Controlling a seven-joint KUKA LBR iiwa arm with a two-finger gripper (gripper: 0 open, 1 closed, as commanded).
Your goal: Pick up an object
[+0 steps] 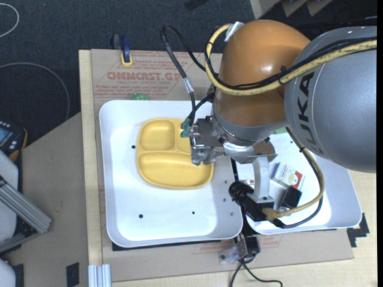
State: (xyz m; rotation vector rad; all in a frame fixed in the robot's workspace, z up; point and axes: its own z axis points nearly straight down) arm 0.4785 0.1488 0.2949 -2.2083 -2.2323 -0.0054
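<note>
Gripper (202, 154) sits low over right rim of yellow divided plate (161, 163); open or closed cannot be told, arm's orange band (263, 58) blocks the view. Plate lies in upper half of left bin (119, 214). Small printed packet (287, 175) lies in right bin (344, 211), partly hidden under the arm.
</note>
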